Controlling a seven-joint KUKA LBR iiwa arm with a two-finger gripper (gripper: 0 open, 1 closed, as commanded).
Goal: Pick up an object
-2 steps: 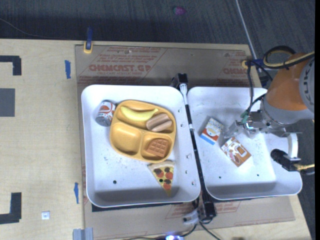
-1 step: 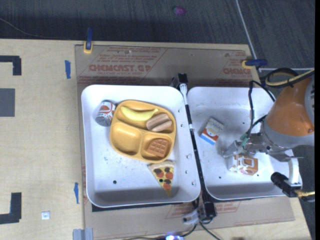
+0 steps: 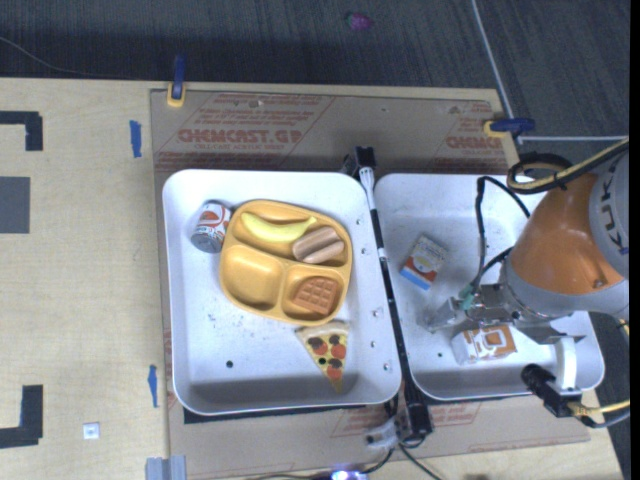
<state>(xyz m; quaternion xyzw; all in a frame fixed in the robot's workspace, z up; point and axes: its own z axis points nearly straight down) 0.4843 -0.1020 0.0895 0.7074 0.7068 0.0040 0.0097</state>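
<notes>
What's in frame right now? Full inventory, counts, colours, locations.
bins: 2, white, side by side on the bench
tray: 1, yellow, compartmented, left bin
banana: 1, yellow, tray's top compartment
hot dog: 1, tan and pink, tray, right side
waffle: 1, brown, tray's lower right compartment
can: 1, red and silver, left bin, by the tray's left edge
pizza slice: 1, left bin, below tray
small carton: 1, white, red, blue, right bin
packet: 1, orange and white, right bin
arm: 1, grey and orange, over right bin
gripper: 1, low in right bin

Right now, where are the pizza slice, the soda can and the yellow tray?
pizza slice [image 3: 328,349], camera view, on its topped middle.
soda can [image 3: 209,225], camera view, on its side.
yellow tray [image 3: 250,271], camera view, on its bare left compartment.
</notes>
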